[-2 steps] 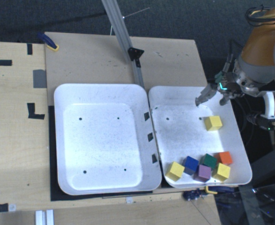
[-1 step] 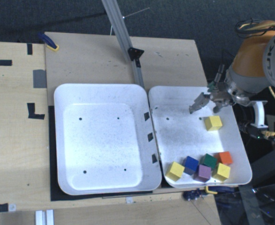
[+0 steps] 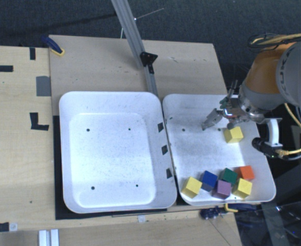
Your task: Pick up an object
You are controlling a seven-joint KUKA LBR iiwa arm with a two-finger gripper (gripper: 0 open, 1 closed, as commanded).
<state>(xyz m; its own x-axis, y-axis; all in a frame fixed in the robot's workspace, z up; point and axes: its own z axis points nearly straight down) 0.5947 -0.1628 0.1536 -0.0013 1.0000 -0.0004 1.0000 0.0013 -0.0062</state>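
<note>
Two shallow white bins sit side by side on a pale wooden surface [image 3: 140, 70], the left bin [image 3: 68, 137] bare inside and the right bin [image 3: 191, 152] carrying every loose block in the scene. Reaching in from the right, the grey arm with its orange band [image 3: 265, 73] hangs its gripper [image 3: 219, 118] low over the right bin's upper half. Its fingers [image 3: 210, 121] stand apart and angle down toward the left, with nothing between them. A lone yellow cube [image 3: 234, 135] lies just beside the gripper, a little below and to the right of the fingertips, near the bin's right wall; whether metal touches it cannot be told. That offset is what the pick turns on: the open tips point away from the cube, so a shift back toward the arm's own side looks necessary before closing. The cube is near-square, with no long axis to favour. Well apart, along the bin's lower edge, six blocks crowd together: a yellow block [image 3: 192, 186], a blue block [image 3: 209, 180], a purple block [image 3: 223, 188], a green block [image 3: 228, 176], a second yellow block [image 3: 244, 188] and an orange block [image 3: 246, 172]. Nothing stands between the fingers and the lone cube.
</note>
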